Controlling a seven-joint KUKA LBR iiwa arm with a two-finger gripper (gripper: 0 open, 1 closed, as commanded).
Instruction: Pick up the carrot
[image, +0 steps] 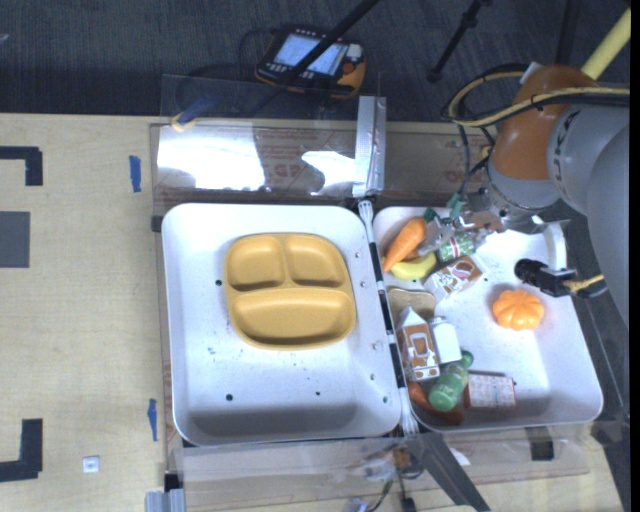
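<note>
Camera view: gripper (447, 232) hangs just beside the carrot (404, 241) in the right bin (575, 375); its grasp cannot be told.

Bright overhead light; glare on the clear panel (260, 160).

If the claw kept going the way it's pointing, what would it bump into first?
Probably the carrot. The claw sits right beside it in the right bin, aimed toward it, with the banana just below. Depth is hard to judge.
</note>
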